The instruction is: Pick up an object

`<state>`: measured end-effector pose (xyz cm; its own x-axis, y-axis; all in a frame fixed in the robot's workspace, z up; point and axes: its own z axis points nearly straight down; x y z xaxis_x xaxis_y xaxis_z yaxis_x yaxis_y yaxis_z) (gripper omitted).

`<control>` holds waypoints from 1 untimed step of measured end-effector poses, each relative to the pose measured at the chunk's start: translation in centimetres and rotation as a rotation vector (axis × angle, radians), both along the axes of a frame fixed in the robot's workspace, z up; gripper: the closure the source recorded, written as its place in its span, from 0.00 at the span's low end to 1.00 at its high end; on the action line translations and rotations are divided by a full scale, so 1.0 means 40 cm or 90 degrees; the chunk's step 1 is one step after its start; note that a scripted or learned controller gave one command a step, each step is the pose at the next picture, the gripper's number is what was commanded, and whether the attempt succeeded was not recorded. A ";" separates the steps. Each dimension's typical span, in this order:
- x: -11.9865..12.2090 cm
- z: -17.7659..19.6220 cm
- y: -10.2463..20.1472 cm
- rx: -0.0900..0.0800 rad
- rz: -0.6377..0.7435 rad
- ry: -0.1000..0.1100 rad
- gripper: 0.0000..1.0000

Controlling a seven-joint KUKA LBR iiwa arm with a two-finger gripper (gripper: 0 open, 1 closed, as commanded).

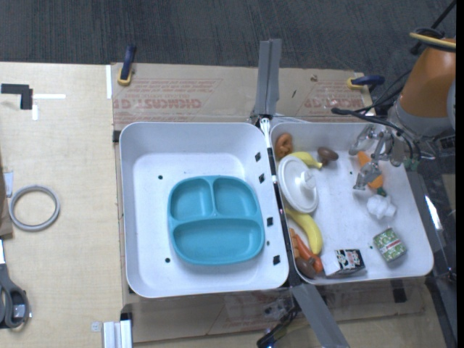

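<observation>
Orange piece [376,181], lying in the right bin [341,267] near its far right wall, is seen just beside and below the gripper [365,171], whose grip cannot be told, with a white lump [380,207] nearer the camera.

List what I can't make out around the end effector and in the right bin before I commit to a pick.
- End effector: finger state too small and blurred to read.
- Orange object: partly covered by the end effector; identity unclear.
- Banana: middle hidden under the white lid.
- Carrot: partly behind the banana.
</observation>
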<state>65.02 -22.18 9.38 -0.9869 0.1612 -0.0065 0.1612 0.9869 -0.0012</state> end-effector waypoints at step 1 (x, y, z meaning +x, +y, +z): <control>0.006 0.030 0.002 -0.002 0.002 -0.005 1.00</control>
<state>65.26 -22.10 10.58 -0.9873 0.1584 -0.0145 0.1585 0.9874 -0.0030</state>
